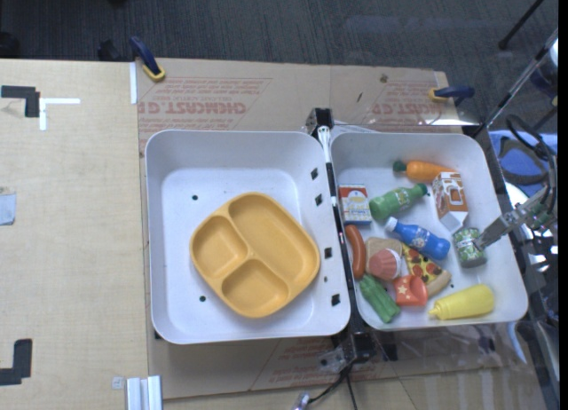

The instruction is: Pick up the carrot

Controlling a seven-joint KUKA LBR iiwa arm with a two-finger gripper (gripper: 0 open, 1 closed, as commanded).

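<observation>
carrot (424,169) sits at far edge of right bin (497,188), open from above. green bottle (397,201) just nearer than carrot, small carton (451,193) to its right, both close. bare floor left of carrot up to red box (355,204). rest of toys crowd nearer half

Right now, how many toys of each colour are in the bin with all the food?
Orange: 1, the carrot
Green: 3, bottle, can, cucumber
Blue: 1, bottle
Yellow: 1, bottle
Red or reddish: 3, hot dog, round slice, pepper
Mixed colours: 3, two cartons, pizza slice
Total: 12
</observation>
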